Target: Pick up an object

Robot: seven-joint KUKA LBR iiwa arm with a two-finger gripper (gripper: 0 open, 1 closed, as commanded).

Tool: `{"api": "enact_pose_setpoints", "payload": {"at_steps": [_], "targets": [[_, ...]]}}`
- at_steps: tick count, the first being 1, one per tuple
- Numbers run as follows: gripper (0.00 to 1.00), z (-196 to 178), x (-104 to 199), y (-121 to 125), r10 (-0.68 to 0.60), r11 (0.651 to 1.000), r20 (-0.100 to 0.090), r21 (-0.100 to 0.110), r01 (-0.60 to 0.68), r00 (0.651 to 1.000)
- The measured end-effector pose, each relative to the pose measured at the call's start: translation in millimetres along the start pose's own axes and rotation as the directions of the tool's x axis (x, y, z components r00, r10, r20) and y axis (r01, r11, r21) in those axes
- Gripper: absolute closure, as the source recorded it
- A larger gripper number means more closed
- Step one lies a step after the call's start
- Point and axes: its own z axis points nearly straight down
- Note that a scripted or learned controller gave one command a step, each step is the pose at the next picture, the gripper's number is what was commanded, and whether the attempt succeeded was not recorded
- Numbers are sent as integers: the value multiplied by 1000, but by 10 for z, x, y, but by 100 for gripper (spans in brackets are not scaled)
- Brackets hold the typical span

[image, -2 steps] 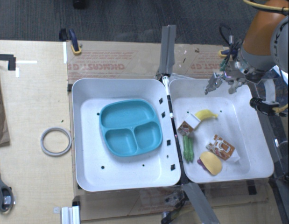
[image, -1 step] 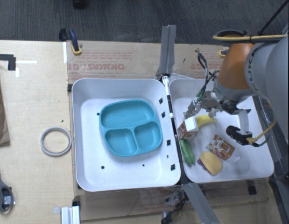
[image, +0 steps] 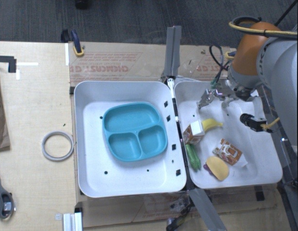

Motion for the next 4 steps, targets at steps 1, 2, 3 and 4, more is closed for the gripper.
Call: {"api": "enact_pose_setpoints", "payload": {"at_steps": [1,2,3,4], "targets": [[0,6,77,-745,-66,998,-2,1,66,998],[100,-73,59,-746,-61,998,-2,2,61,998],[0,-73,59,-746,-61,998,-2,2,61,998],[0,16,235,-1320,-37,999,-2,3,37,999]]}}
